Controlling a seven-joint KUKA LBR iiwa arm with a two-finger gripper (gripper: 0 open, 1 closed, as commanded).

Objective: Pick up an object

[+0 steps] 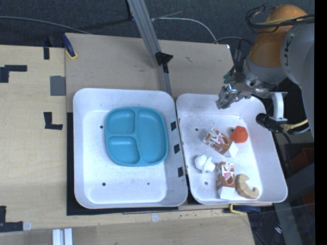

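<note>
Plain turquoise divided plate (136,136) in the white left bin (87,188); right of that plate, in the white right bin (271,162), an orange-red ball (239,134), two brown-and-white printed cartons (218,141) (226,177), a small white piece (204,163), a tan pastry-like lump (247,187).

camera view: fixed overhead, slanted | frames both bins (122,98) (arm (286,45) enters right)

Robotics lab: plywood bench (30,137), two white bins (82,152), cabled arm (286,50).
</note>
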